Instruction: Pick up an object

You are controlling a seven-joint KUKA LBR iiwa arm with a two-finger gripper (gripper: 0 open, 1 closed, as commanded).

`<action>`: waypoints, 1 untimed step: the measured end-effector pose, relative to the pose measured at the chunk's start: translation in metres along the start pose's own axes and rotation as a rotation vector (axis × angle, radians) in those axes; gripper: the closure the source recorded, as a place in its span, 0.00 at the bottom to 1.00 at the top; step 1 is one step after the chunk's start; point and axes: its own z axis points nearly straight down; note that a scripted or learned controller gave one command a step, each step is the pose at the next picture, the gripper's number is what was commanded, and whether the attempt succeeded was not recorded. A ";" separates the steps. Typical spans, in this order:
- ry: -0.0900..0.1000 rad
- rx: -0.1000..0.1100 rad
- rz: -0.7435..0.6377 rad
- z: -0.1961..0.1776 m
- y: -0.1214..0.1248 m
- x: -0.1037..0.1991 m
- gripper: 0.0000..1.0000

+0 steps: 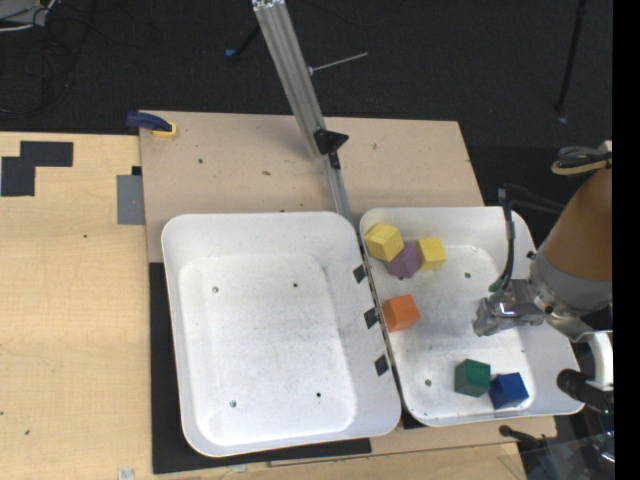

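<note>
Nearest you, in the right bin [440, 413], a green block [472, 377] and a blue block [508, 389] sit touching by the front rim. Just above them your arm comes in from the right, its orange band over the grey wrist, with the gripper [495, 316] low over the bin's right side, apart from every block; whether it is open or closed you cannot tell from here. Further in, an orange block [401, 312] lies near the divider. Beyond it, two yellow blocks [383, 241] [431, 252] flank a purple one [405, 260]. The left bin [200, 238] lies alongside.
</note>
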 end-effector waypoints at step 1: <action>-0.001 -0.001 0.000 -0.053 0.001 -0.001 1.00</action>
